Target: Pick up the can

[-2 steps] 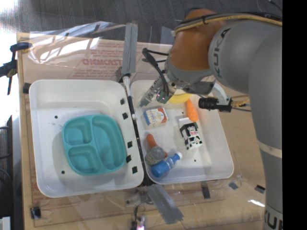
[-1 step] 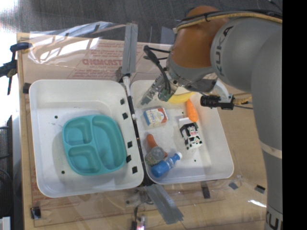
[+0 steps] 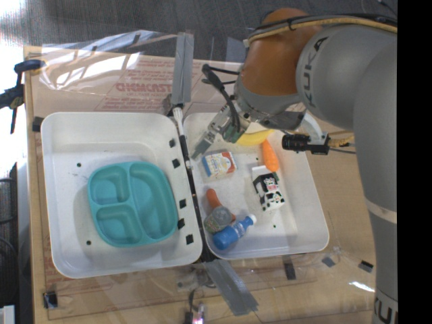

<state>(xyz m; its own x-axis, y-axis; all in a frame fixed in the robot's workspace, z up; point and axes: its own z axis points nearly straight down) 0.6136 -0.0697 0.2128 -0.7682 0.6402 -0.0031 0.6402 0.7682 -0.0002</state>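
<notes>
Pincer [image 3: 214, 132] seen spread open w/ nothing gripped, well above-left of can [image 3: 218, 218], which lies by blue bottle [image 3: 235, 233]; judged light, stiff, slick metal, best clamped across its round sides.

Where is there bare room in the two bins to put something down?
The left bin has bare floor all around the teal tray, widest above it. In the right bin, a free strip runs along the right wall, beside the milk carton. The near left corner is crowded: the can touches the blue bottle. The gripper hangs over the far left corner.
</notes>
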